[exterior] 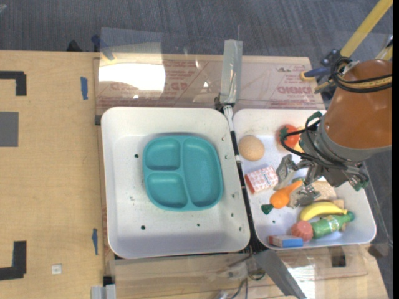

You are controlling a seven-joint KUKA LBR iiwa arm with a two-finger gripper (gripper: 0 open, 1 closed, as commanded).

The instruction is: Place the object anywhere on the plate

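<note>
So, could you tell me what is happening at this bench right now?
The arm reaches into the right bin, its gripper low among the toy foods, just over the carrot beside the banana. The teal plate sits in the left bin with nothing on it, so no object has been placed yet.

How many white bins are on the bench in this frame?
2. The left bin holds the teal plate; the right bin holds the toy foods, under the arm.

Robotics lab, plywood bench (43, 167) with black tape marks, clear acrylic guard (187, 73), grey carpet (187, 5), two white bins (118, 129).
</note>
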